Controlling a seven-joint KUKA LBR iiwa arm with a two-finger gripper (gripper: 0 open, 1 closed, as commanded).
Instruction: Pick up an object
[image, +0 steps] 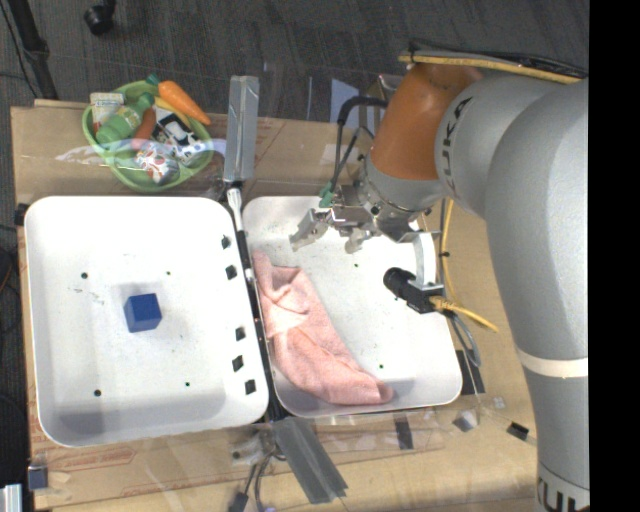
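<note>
We look down on a brown cardboard-covered worktop (300, 135) with two shallow white plastic bins side by side. In the left white bin (60, 300) we see a small blue cube (143, 311), sitting by itself on the bin floor, a bit left of the middle. In the right white bin (420, 370) we see a soft pink cloth (305, 335), all crumpled up. It lies along the left side of that bin and runs down to the near edge, and it touches the bin's left wall. The big grey robot arm with an orange band (500, 150) comes in from the right and bends over the far part of the right bin. Its metal hand (325, 228) hangs over the far left part of that bin, just beyond the far end of the pink cloth. We see nothing between its fingers, but we cannot tell if the hand is open or closed, because the parts are small and hard to see. A black part (405, 287) of the arm sticks out over the right side of the bin. On the far left of the worktop we see a round green bowl (135, 175) full of toys, with an orange toy carrot (180, 100) on top.
</note>
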